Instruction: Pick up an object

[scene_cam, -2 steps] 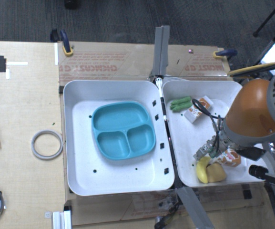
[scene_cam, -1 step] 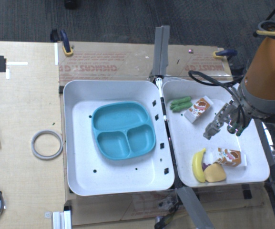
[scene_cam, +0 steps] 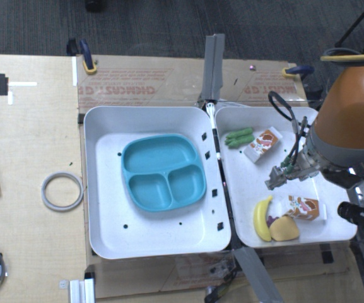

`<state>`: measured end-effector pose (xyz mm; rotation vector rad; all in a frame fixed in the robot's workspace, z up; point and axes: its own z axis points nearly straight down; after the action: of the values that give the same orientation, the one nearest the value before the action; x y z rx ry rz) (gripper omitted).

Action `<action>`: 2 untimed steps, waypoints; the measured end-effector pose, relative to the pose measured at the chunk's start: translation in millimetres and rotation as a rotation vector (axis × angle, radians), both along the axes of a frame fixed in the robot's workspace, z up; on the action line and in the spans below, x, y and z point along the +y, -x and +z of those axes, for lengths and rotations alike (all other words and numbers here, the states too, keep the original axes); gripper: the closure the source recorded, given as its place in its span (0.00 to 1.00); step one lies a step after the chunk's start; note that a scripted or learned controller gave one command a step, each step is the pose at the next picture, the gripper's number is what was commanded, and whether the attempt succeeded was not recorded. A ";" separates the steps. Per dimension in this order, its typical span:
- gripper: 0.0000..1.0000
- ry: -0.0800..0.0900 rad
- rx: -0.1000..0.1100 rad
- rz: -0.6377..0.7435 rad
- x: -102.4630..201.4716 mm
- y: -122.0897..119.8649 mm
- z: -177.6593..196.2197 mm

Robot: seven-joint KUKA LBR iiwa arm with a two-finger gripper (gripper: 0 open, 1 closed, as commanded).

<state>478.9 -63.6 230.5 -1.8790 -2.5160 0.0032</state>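
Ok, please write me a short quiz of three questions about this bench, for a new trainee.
1. True or false: the blue divided tray lies in the left bin.
2. Which item lies next to the green bean pods? A) banana B) small carton C) grey ring
3. Over which bin does the gripper hang?

Key:
1. True.
2. B, the small carton; the banana lies nearer the front edge, and the grey ring is on the bench outside the bins.
3. The right bin.

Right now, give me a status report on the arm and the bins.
End effector over right bin, nothing seen in it. Banana, two cartons, green pod lying loose. Blue tray in left bin. Nothing blocking.
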 end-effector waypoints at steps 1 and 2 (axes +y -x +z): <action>0.00 0.000 0.000 -0.001 -0.1 0.0 0.0; 0.00 0.001 -0.001 0.088 18.5 -48.8 -12.6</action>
<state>527.7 -45.1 218.0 -1.7679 -2.5968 0.0036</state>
